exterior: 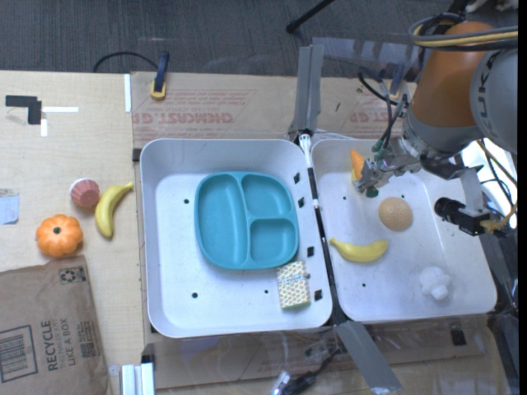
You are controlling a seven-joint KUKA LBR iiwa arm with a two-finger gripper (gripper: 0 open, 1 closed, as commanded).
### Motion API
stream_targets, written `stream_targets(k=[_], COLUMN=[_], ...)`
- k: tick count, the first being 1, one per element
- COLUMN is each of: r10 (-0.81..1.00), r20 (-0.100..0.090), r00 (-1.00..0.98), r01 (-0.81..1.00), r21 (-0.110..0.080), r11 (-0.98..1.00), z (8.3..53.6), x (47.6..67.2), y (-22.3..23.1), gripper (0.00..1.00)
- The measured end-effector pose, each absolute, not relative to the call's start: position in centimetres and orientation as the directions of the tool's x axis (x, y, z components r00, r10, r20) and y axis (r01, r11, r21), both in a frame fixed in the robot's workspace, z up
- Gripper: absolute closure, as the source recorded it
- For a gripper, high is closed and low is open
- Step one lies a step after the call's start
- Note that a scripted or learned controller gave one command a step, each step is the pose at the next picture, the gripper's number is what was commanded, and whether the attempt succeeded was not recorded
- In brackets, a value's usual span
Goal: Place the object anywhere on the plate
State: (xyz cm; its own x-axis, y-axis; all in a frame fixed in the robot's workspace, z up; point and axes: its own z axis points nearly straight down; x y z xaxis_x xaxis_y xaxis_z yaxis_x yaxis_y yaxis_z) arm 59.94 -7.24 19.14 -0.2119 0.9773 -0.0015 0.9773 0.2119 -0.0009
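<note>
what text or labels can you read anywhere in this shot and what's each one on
"RECYCLE LIKE A BOX", with a recycling sign and a barcode, on the brown cardboard box.
Red lettering, upside down, on the cardboard sheet behind the bins; roughly "CHEMCAST GP", not certain.
Pattern on the small packet by the blue plate: too small to read.

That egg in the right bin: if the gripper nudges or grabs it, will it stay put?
Probably not. The egg is rounded and sits loose on the smooth floor of the right bin, so a nudge would likely roll it. Its curved, smooth-looking shell may slip out of the gripper. Being small, it likely weighs little.
</note>
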Motion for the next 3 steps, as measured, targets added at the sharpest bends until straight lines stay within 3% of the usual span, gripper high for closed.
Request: stream_targets(k=[1,2,3], r10=[0.984,0.975,0.975], r20=[-0.001,-0.001,-0.001], r00=[-0.181,-0.222,-0.221], r01=[0.984,0.975,0.975], r21=[-0.001,-0.004,-0.004], r11=[0.181,0.222,0.221], z=[20.7,19.0,19.0], x=[59.6,59.0,59.0], y=[-0.8,7.3,7.3], gripper=[1.00,1.00,0.00])
